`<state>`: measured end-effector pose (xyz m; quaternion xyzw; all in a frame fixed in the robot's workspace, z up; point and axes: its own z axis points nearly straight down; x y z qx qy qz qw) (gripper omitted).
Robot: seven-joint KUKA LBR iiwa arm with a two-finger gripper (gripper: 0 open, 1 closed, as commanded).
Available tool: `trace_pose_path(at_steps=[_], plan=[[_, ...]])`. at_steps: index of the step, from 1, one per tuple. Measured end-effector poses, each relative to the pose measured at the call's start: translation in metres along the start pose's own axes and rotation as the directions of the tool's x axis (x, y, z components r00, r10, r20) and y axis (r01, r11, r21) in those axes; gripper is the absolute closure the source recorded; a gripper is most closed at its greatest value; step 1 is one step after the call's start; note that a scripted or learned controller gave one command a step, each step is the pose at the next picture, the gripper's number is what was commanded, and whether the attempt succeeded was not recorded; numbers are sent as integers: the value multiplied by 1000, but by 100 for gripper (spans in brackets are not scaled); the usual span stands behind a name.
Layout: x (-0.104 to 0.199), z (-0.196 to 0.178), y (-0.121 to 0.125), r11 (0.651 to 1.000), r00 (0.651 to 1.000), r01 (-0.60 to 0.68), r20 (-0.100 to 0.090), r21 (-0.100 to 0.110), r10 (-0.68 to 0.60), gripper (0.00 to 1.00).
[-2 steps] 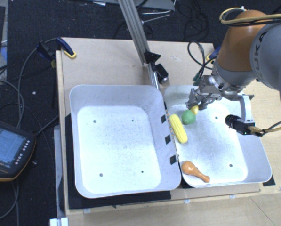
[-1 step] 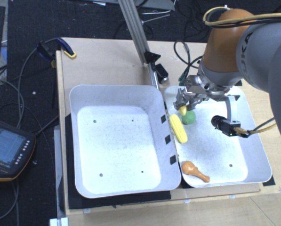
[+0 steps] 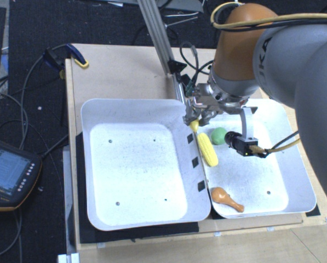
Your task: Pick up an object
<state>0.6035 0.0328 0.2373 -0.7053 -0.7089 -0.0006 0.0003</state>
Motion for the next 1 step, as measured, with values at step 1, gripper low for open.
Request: trace_pose_path(at_steps=[1], plan=[[54, -5, -4, 1000, 1000, 0, 0, 1, 0, 100]])
